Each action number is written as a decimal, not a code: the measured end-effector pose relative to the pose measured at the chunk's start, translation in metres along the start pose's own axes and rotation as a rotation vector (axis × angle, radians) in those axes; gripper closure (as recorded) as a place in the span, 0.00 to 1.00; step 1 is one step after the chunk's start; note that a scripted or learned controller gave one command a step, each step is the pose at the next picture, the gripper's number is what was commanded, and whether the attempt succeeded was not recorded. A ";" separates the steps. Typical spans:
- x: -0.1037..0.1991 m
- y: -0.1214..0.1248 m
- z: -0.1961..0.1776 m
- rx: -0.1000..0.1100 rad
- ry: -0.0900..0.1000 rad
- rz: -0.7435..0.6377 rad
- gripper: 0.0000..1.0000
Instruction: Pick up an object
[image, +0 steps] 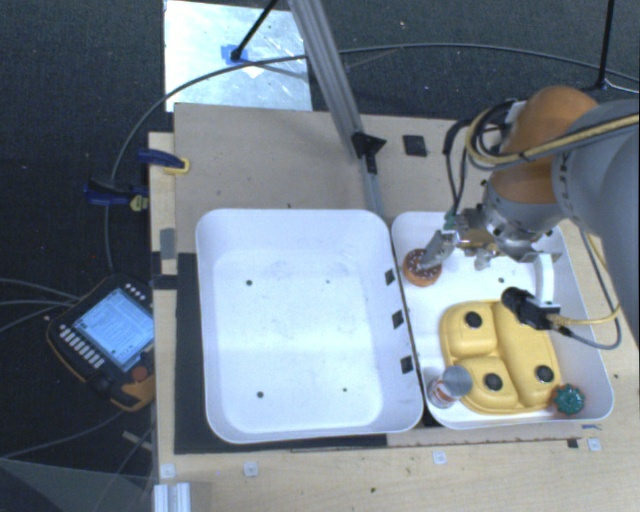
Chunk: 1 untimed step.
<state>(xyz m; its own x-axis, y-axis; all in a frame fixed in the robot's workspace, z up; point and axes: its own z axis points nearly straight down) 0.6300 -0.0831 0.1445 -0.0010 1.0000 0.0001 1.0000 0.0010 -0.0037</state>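
Your tool hangs over the right bin, near its back-left corner; can't tell its grip state. Just beside it sits a small orange-brown round object. A yellow lumpy toy fills the bin's front. Left bin sits alongside on the counter.

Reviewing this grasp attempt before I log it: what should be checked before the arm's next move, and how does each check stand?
1. Tool above the right bin: ok.
2. Tool lined up with the small orange object: ok, its tip sits right at it.
3. Object between the fingers: cannot tell.
4. Room beside the bin wall: not ok, the orange object lies close to the left wall.
5. Yellow toy away from the tool: ok, it lies nearer the camera.
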 end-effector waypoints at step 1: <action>-0.008 0.001 0.042 -0.008 -0.008 0.002 0.00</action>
<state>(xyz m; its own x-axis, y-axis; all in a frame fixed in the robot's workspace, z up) 0.6304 -0.0908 0.1026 0.0011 1.0000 -0.0075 1.0000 -0.0010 0.0048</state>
